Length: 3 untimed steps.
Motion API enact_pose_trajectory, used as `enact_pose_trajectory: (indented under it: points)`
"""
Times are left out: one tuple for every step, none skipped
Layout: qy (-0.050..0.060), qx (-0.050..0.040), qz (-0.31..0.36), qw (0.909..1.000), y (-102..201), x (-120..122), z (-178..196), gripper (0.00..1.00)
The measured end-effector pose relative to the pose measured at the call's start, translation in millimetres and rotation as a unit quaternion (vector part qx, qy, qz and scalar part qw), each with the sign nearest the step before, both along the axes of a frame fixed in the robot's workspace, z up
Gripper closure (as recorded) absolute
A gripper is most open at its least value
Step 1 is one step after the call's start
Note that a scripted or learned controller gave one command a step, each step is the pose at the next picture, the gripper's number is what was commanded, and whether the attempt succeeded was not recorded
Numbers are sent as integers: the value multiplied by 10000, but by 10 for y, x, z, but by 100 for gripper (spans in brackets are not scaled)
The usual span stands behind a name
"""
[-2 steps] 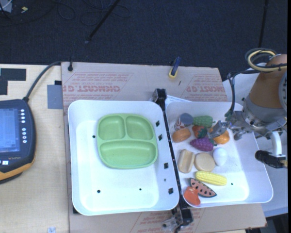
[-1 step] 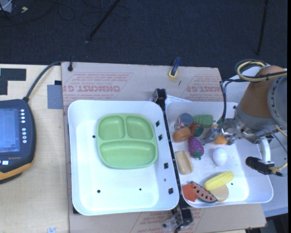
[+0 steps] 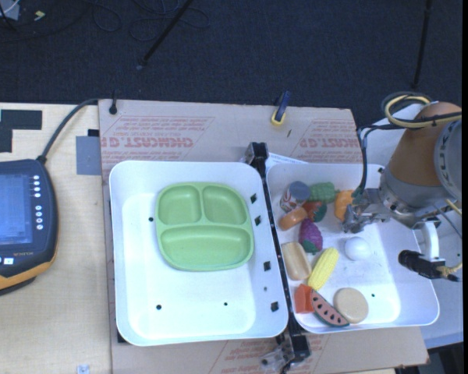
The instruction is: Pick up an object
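The right white bin (image 3: pixel 409 306) holds several toy foods: a grey-blue can (image 3: pixel 298 192), a green broccoli (image 3: pixel 323 192), an orange fruit (image 3: pixel 342 204), a purple eggplant (image 3: pixel 310 236), a white egg (image 3: pixel 357 248), a yellow corn cob (image 3: pixel 323 267), a tan bun (image 3: pixel 296 260), a watermelon slice (image 3: pixel 328 308) and a tan round piece (image 3: pixel 351 304). My gripper (image 3: pixel 353 219) hangs low over the bin's right middle, just right of the orange fruit and above the egg. I see nothing held in it.
The left white bin (image 3: pixel 132 287) carries a green divided plate (image 3: pixel 203 226). A teach pendant (image 3: pixel 12 224) lies at the far left. A black divider (image 3: pixel 269 240) runs between the bins. A yellow clamp (image 3: pixel 279 111) sits at the cardboard's back edge.
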State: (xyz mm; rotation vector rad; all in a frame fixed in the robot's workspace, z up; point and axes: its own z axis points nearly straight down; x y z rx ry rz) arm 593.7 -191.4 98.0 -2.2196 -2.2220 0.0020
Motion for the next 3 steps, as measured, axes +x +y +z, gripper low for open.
enact_pose_trajectory:
  points:
    - [-26, -3, -2, 10000, 9, 13, 638, 100]
    - [-19, -1, 4, 10000, 41, -29, 1087, 100]
    - [-12, 0, 5, 10000, 28, -27, 1309, 100]
